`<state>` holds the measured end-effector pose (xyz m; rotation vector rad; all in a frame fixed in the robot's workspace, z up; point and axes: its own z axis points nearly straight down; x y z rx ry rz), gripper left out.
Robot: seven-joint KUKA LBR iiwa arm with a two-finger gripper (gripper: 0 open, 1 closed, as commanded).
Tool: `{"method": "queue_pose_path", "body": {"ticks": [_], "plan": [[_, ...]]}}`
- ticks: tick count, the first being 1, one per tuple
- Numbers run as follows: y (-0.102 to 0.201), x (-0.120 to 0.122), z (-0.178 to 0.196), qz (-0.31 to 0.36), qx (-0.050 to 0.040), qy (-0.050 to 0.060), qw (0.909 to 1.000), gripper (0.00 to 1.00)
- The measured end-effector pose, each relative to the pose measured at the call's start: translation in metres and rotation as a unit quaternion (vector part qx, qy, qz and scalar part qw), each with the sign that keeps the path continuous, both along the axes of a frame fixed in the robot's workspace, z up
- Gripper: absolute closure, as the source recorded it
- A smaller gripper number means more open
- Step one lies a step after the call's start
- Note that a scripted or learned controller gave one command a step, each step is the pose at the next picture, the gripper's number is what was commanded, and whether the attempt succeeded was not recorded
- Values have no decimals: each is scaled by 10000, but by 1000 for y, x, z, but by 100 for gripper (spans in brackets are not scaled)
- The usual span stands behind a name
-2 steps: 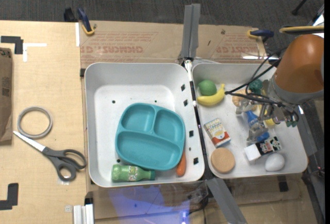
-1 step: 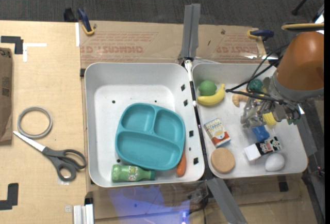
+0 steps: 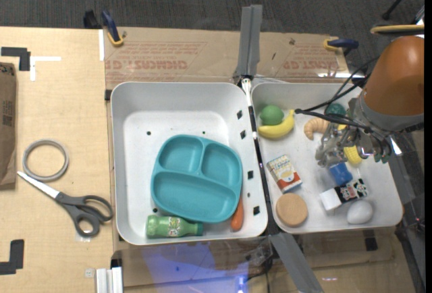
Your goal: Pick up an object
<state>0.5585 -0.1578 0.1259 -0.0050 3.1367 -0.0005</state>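
I see my gripper at frame right, directly above the blue object; finger state I cannot tell.

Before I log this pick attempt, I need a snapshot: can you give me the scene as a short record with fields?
left bin: teal divided plate, green bottle lying along the near wall, carrot beside the plate
right bin: green ball, banana, croissant, small carton, round cookie, white egg, blue block
claw: low over the right bin's middle, above the blue block
bench, left of the bins: scissors, tape roll
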Motion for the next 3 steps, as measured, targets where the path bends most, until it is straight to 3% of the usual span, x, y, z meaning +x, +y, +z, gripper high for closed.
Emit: {"method": "queue_pose_path", "body": {"ticks": [1,2,3], "plan": [[6,-63,112,-751,-1,2,9972,100],[35,-54,-33,772,3,18,9970,100],[-13,-49,119,979,-5,-1,9952,100]]}}
